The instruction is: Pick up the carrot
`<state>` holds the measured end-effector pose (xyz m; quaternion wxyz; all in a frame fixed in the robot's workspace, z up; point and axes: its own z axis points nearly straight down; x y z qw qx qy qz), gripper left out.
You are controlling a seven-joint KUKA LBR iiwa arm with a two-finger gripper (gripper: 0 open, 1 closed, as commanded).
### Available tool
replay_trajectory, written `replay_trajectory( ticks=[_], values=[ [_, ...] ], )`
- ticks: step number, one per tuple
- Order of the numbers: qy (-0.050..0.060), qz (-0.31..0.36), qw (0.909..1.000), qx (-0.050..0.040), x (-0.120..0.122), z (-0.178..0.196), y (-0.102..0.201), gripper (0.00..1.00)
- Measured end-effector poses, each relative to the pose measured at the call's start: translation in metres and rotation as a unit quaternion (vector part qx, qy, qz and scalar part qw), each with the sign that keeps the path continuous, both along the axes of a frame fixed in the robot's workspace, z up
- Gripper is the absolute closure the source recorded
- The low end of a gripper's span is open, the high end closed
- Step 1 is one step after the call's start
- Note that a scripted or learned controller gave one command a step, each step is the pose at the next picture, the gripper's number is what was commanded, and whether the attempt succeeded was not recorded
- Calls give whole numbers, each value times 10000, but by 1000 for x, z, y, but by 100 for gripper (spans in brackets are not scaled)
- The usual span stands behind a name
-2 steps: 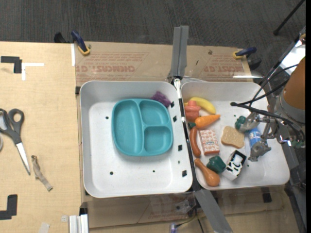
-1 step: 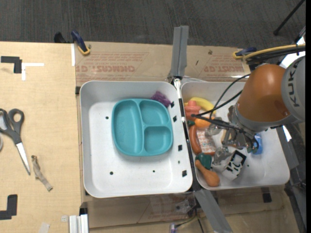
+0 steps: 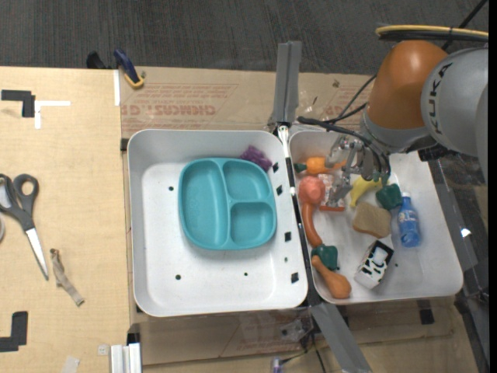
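Note:
The carrot lies in the right bin near its front left corner, an orange body with a green top pointing toward the back. My gripper hangs over the back left part of the same bin, among a pink fruit, a small orange piece and a yellow banana-like toy. It is well behind the carrot and apart from it. The arm's orange band sits above at the right.
A long orange sausage shape runs along the right bin's left wall. A brown bread piece, green toy, blue bottle and black-and-white box crowd the bin. The left bin holds a teal divided plate and a purple item.

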<state>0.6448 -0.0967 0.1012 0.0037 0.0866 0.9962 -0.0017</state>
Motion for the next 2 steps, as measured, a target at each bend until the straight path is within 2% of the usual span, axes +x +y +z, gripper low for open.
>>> replay_trajectory(
  ticks=[1,2],
  values=[
    [7,-715,9974,29,9,-1,-5,0],
    [-33,-1789,9839,24,9,11,4,0]
  ],
)
